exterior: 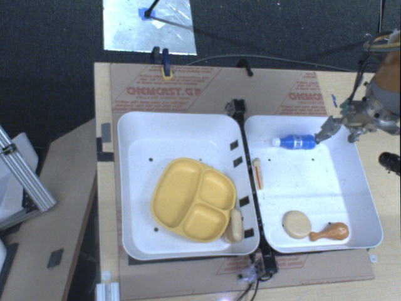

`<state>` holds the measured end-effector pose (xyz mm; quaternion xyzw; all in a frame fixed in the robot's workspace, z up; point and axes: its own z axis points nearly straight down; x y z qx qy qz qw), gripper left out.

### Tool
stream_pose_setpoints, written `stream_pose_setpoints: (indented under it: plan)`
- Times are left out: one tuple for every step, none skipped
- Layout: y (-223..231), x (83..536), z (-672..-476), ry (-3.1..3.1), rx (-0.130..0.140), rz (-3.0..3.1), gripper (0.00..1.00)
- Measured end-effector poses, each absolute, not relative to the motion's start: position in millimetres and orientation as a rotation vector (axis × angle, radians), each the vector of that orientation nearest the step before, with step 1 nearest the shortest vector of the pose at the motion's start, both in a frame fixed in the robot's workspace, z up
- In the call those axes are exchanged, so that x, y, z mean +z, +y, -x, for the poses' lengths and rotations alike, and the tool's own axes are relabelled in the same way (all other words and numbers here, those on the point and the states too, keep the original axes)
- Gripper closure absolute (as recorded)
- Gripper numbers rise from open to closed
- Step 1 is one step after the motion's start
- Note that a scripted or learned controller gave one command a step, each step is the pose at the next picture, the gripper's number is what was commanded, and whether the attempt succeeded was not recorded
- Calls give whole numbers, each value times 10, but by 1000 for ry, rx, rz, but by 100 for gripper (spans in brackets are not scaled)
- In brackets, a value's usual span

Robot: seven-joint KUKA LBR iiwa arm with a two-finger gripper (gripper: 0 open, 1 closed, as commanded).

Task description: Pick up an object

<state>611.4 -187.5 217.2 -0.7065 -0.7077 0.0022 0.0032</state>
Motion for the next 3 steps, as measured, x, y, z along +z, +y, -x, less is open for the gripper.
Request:
stream_pose_setpoints:
  plan:
    - [-1873, 2225, -6138, -2226, -1, 2219, 0]
    - [-1792, 1759, -6184, -2228, 1, 2215, 0]
    - [-1847, 1249, -6271, -2226, 1, 2216, 0]
